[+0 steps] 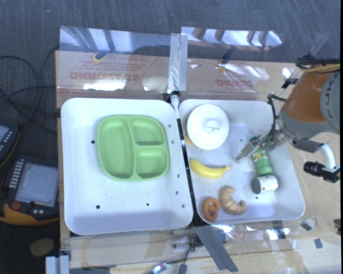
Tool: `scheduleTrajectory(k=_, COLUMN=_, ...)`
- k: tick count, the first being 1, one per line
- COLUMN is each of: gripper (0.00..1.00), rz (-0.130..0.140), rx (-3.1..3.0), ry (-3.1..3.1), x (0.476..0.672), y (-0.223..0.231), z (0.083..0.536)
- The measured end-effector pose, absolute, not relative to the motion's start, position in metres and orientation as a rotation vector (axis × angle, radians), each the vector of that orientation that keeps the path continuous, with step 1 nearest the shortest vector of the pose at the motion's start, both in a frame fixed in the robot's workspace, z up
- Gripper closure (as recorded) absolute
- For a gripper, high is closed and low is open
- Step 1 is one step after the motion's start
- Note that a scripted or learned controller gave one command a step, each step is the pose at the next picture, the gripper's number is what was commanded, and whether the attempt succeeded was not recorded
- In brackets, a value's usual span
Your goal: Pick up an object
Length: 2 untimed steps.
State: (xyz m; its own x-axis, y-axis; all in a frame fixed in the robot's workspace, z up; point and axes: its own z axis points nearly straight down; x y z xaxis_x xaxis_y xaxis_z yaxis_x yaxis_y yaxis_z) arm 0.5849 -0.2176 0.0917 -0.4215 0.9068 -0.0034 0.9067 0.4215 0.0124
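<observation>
White bins sit side by side; the left bin (74,170) holds a green divided plate (132,147). Over the right bin (288,210), the gripper (256,147), fingers spread wide, hangs just above a green bottle (263,164), near a banana (208,169) and white bowl (207,126).

Banana (209,169) in right bin (286,207), before bowl (207,126)

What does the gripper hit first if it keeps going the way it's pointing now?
Probably the bare floor of the right bin. The gripper points down-left, and the banana lies further along that line; the green bottle sits just beside it. Height above the bin is unclear.
</observation>
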Motion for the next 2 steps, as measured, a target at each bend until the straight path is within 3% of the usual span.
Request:
scheduleTrajectory(k=1, gripper=1.00, rz=0.012, rx=1.682, ry=2.638, x=0.586, y=-0.218, z=0.097)
scheduleTrajectory(k=2, gripper=1.00, rz=-0.004, rx=1.765, ry=2.603, x=0.616, y=-0.130, z=0.193)
